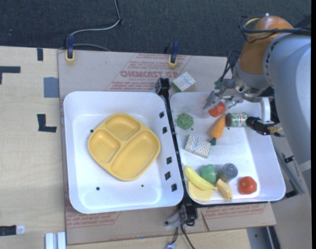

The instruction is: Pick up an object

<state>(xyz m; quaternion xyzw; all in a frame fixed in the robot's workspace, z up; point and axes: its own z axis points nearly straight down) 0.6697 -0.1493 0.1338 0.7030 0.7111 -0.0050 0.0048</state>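
Note:
My gripper point(219, 105) hangs over the far part of the right bin point(261, 154), at the end of the grey arm with the orange band. A small red object point(217, 110) sits between its fingertips, and the fingers are closed against it. Just below it lies an orange carrot point(217, 128), with a small green and brown bottle point(237, 120) to its right. A green broccoli piece point(185, 121) and a patterned block point(198, 146) lie further left in the same bin.
The left bin point(80, 139) holds a yellow divided plate point(124, 146). At the right bin's near end lie a banana point(196, 177), a green pepper point(208, 173), a grey piece point(229, 170) and a red tomato point(246, 185). A patterned box point(183, 81) rests behind the bins.

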